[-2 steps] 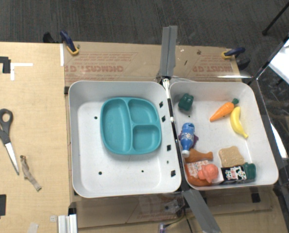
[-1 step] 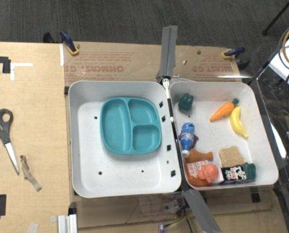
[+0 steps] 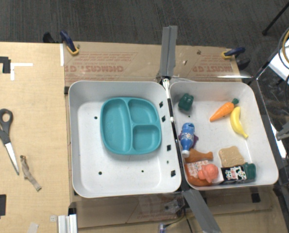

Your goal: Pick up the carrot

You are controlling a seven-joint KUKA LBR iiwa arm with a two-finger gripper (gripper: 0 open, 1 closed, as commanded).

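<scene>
An orange carrot [image 3: 222, 110] with a small green top lies in the right bin [image 3: 261, 130], in its upper right part. It points down-left, its green end toward the bin's far right corner. A yellow banana [image 3: 238, 122] lies just right of and below it, nearly touching.
The right bin also holds a dark green cup [image 3: 185, 102], a blue bottle [image 3: 187, 136], a slice of bread [image 3: 230, 156], a pink and orange toy [image 3: 202, 171] and a black-and-white carton [image 3: 236, 174]. The left bin [image 3: 81, 144] holds a teal divided plate [image 3: 131, 125]. Scissors [image 3: 4, 132] lie on the bench at left.
</scene>
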